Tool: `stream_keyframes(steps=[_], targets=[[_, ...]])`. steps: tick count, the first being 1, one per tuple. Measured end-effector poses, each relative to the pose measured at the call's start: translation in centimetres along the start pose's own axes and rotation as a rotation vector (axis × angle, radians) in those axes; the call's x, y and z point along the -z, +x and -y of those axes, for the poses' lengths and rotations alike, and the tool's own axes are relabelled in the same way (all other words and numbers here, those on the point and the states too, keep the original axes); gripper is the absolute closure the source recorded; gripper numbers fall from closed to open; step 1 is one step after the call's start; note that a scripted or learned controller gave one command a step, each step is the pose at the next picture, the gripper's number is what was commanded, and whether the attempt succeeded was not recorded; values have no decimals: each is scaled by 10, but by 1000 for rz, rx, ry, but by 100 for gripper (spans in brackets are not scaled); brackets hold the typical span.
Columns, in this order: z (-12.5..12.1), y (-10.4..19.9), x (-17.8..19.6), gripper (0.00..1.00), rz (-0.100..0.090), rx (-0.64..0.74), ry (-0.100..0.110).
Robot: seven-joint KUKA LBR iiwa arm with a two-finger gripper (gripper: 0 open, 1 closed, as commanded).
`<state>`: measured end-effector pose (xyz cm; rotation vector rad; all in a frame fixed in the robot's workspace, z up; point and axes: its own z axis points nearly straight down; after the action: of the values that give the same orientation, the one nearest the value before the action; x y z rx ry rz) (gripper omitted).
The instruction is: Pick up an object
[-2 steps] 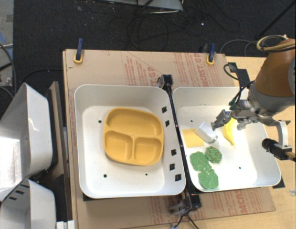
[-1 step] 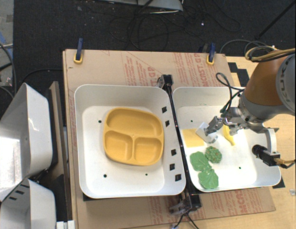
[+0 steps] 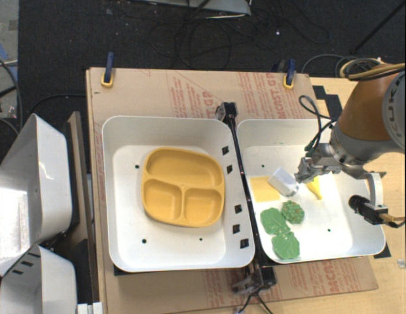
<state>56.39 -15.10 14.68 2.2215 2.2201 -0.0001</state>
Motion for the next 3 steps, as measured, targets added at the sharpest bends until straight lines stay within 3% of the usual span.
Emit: stream_keyframes(steps=[1, 2, 3], targets=[[3, 8, 59, 100, 0, 4, -5], [2, 8, 76, 100, 0, 4, -3], [12, 58, 88, 100, -3, 8, 0]])
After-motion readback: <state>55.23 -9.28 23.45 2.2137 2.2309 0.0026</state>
